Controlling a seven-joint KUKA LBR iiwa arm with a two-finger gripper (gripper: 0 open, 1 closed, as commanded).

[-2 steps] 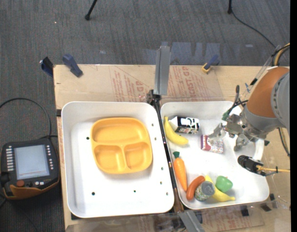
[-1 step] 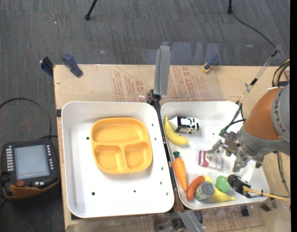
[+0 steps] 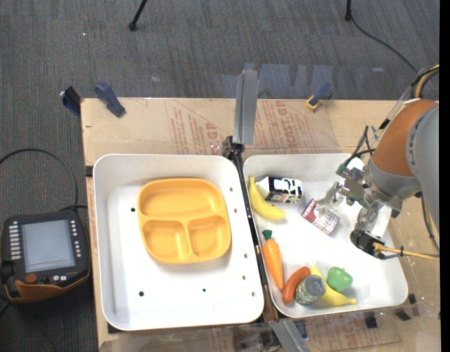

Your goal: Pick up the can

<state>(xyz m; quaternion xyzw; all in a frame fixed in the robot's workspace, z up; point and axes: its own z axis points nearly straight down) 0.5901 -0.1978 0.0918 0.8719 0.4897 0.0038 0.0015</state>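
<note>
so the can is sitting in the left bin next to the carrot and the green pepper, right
Not quite: the can is in the right bin, not the left. The camera view shows it near that bin's front edge, beside the carrot and close to the green pepper. The left bin holds the yellow divided plate.

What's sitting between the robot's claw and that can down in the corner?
In the camera view, bare white bin floor separates the gripper from the can. A green pepper and a small banana lie just right of the can, beside that stretch.
</note>
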